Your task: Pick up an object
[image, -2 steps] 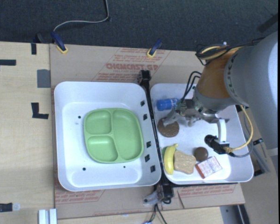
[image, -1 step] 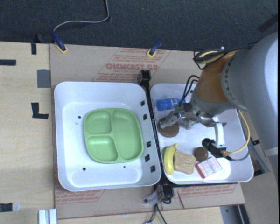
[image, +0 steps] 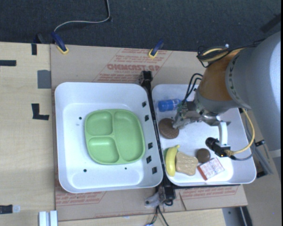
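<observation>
Looking down on the bench, I take the right bin (image: 236, 175) as my landmark. My gripper (image: 181, 119) is low inside it, toward its left wall and in its upper half, with the grey arm (image: 254, 74) and its orange band (image: 217, 79) reaching in from the bin's right side. I cannot tell how the claw stands from this angle, so I claim no hold on anything. Just below the gripper, near the bin's left wall, lies a brown round disc (image: 168, 128); whether they touch I cannot tell. A blue bottle (image: 168, 105) lies by the left wall in the upper part. Along the bin's lower edge sit a banana (image: 170, 159), a slice of bread (image: 186, 164) touching it, a small brown lump (image: 203, 155) and a red-and-white packet (image: 211, 168). Left of the bin, the other bin (image: 68, 140) holds a green divided plate (image: 115, 136).
</observation>
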Tool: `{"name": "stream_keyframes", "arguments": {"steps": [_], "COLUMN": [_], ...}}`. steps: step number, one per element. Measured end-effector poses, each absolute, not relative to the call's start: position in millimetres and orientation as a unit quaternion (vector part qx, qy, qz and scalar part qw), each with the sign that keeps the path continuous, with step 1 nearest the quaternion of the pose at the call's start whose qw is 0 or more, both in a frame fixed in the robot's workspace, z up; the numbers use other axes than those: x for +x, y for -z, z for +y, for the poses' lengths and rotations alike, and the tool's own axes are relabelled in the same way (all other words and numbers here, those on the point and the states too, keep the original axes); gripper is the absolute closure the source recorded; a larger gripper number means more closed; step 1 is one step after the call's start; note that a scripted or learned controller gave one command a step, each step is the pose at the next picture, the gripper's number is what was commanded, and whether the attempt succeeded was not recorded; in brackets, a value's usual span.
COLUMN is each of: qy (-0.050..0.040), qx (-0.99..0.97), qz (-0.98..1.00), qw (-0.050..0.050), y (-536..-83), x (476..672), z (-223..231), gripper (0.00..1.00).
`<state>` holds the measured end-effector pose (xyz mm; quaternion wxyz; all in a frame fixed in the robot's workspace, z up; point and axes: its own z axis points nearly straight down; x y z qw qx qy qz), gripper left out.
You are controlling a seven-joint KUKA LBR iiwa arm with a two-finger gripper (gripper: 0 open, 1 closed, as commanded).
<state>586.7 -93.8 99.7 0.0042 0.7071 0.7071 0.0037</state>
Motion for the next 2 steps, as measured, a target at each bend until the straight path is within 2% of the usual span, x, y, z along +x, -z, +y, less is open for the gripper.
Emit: {"name": "stream_keyframes", "arguments": {"steps": [1,2], "qy": [-0.0027,-0.0024], "qx": [0.707,0.707], "qz": [0.707,0.707], "qw": [0.002,0.002], "y": [-98.2,-107.5], "x": [585.6,585.4], "z": [-93.2,-93.1], "gripper": [0.00,1.00]}}
